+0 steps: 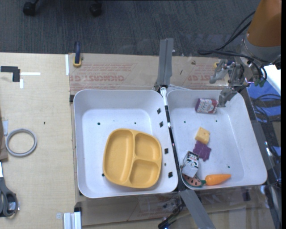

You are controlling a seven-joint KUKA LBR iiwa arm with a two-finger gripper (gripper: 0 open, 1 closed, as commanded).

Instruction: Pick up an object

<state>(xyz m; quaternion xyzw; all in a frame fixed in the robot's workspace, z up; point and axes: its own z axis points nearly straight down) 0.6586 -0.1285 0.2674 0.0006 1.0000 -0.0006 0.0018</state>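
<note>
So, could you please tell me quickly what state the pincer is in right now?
Pincer: cannot be told; it hangs over the far corner of the right bin, beside the small purple-and-white packet, with nothing visibly held.

You are looking down on a pale wood bench top [40,112]. A brown cardboard sheet [114,74] with reversed red lettering lies across its far part. Beyond the bench edge you see dark grey carpet [134,22], with two black chair castors [31,6] at the top left. On the bench's left side lie a roll of grey tape [19,142] and, near the bottom corner, scissors [8,202]. A small clamp [77,56] with a blue handle stands at the cardboard's far edge. Lighting is even, without hard shadows.
</note>
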